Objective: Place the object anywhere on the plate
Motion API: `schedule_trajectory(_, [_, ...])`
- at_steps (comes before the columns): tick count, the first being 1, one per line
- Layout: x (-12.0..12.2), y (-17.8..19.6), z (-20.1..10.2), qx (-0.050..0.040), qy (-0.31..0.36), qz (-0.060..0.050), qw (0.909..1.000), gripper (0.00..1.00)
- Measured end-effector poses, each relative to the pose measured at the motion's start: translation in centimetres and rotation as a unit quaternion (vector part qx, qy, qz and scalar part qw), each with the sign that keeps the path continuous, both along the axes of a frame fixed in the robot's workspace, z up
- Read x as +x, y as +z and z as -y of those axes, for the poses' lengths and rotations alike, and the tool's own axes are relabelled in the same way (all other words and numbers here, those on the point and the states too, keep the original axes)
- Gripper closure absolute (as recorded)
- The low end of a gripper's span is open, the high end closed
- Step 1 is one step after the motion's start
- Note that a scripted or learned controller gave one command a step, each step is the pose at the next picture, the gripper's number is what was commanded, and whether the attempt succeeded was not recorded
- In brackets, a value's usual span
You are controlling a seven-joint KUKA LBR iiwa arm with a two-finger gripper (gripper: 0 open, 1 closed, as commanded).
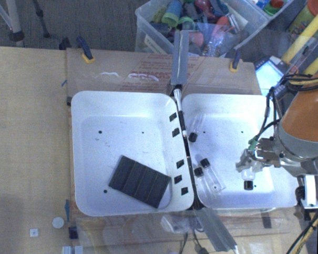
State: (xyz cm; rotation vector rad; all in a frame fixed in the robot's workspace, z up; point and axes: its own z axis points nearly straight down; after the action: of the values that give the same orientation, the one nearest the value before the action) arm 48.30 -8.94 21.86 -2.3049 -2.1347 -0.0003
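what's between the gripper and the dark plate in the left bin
In the camera view, clear small items with black caps lie in the right bin between the gripper and the divider; beyond it, bare bin floor reaches the plate.

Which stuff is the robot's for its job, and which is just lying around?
For the job:
- gripper, over the right bin
- small clear pieces with black ends, in the right bin
- dark ribbed plate, in the left bin

Just lying about:
- tub of colourful toys
- blue clamp
- little round disc
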Motion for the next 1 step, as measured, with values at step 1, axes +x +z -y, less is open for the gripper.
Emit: schedule_trajectory(1, [1.02,-3.55,-6.76,0.0006,-0.134,-0.004,0.9909,1.0])
